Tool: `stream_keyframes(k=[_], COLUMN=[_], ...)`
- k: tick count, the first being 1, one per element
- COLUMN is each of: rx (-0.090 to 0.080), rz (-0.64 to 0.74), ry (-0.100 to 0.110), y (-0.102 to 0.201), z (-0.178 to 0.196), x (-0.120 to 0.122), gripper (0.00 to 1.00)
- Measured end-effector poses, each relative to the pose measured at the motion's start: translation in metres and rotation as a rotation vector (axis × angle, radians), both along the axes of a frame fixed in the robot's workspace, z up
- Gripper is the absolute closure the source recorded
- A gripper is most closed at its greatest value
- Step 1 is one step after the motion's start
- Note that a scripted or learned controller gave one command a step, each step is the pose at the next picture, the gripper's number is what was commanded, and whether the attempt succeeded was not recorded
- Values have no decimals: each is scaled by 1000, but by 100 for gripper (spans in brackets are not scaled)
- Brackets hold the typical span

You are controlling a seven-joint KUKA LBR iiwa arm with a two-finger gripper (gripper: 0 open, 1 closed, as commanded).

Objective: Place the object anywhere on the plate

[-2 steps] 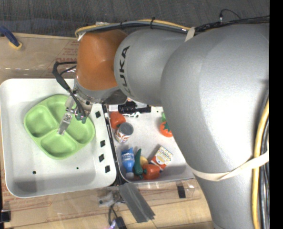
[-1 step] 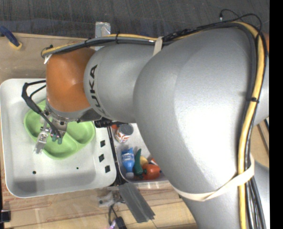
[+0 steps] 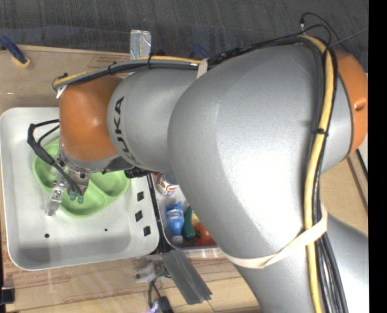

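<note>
Jaws [image 3: 66, 195] over green plate [image 3: 109, 186] in left bin [image 3: 24, 240].

The scene is evenly and fairly brightly lit from above. A broad soft sheen is spread over the grey arm [image 3: 245, 155], and the orange band [image 3: 86, 119] is mildly glossed. Soft shadow is cast inside the left bin [image 3: 24, 240]. Fine detail is slightly blurred throughout.

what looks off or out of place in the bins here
Nothing stands out. The green plate lies flat in the left bin, the claw is over it, and a few items sit in the right bin, mostly behind the arm.
</note>
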State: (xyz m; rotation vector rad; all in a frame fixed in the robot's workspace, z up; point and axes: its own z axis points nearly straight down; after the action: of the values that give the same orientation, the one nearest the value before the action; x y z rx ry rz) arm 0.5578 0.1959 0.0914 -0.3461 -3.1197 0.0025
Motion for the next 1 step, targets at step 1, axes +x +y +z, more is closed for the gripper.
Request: stream_keyframes(k=[1], rx=[0], rz=[-537], ry=[-3], y=[12], z=[72], x=[-4], gripper=[0])
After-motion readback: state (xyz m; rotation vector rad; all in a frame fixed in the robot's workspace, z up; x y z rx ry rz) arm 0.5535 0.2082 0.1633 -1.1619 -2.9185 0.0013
